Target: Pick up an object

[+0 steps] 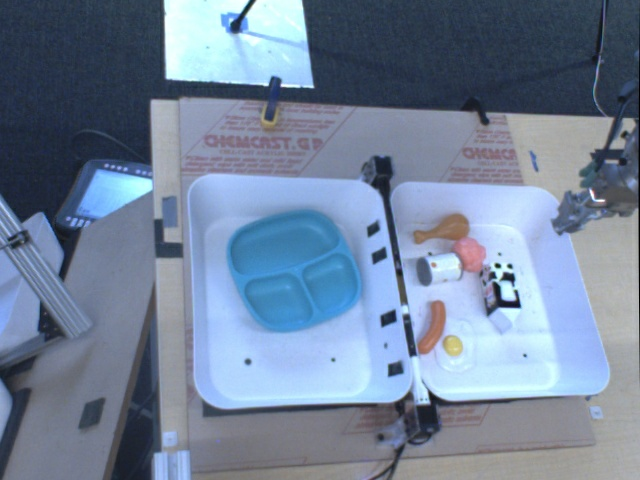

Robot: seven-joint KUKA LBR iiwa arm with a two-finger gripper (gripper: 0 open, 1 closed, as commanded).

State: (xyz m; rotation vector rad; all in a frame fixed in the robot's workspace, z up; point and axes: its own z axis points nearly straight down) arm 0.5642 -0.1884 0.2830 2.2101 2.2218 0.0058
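Camera view, from where I stand: the surface (330,128) carries two shallow white bins side by side. Left bin (215,358) holds a big blue divided tray (293,268), sitting centre, tilted a bit toward the bin's far-left corner. Right bin (575,358) holds all the small stuff, clustered toward its left wall and middle.

Arm's tool (572,211) sits at the right bin's far-right corner, just outside the rim, above the surface's right edge. Nothing between its tips that I can see; open or closed, cannot tell at this size.

Candidates, biggest down: black-and-white box (500,290), mid-bin, lying slanted. Brown drumstick (445,230), far side near the left wall. Orange sausage (432,326), near side, hugging the left wall. White can (440,268) lying on its side, touching a pink lump (471,253) on its right. Fried egg (453,347), flat, near edge, just beside the sausage.

Judgement: step is the approach, nothing picked yet. Best bet is probably the box, since it stands apart from the cluster and nearest the tool. Come straight down, tips across its narrow side. Can likely rolls; the egg looks too flat; the sausage is too close to the wall.
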